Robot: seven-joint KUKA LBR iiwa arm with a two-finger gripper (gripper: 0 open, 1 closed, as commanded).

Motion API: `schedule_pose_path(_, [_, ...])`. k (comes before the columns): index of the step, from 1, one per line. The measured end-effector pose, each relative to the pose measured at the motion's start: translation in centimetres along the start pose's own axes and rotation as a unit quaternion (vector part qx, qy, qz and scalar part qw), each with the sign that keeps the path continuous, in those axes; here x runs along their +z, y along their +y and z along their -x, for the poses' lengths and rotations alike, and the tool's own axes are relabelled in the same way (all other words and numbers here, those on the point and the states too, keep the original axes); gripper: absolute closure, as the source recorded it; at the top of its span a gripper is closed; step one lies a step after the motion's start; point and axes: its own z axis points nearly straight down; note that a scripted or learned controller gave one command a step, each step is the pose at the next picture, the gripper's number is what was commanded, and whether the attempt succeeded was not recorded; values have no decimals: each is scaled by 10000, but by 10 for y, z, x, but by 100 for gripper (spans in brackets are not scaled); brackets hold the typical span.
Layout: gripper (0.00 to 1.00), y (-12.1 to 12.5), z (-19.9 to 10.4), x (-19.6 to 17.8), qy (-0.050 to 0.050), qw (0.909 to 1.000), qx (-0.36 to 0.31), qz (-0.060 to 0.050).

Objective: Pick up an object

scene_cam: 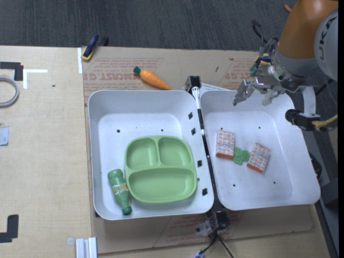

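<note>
My gripper [252,97] hangs over the back edge of the right bin [279,190], open with nothing between its fingers. Below it on the bin floor lie two orange-and-white packets, one [225,144] near the bin's left wall and one [259,157] to its right. A small green toy [240,156] sits between them, touching both. The gripper is well above and behind all three.
The left bin [102,122] holds a green divided plate [160,169] and a green bottle [119,191] lying at its front left. A toy carrot [151,78] lies on the cardboard behind the bins. A blue clip [90,46] sits at the back left.
</note>
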Motion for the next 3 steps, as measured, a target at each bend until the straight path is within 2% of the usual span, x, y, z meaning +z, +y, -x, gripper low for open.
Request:
schedule_pose_path(1, [0, -47, 16, 73, -2, 9863, -1652, 10])
schedule_pose_path(2, [0, -113, 32, 113, -1, 9803, -1977, 11])
schedule_pose_path(3, [0, -96, 26, 132, -9, 9351, -3544, 21])
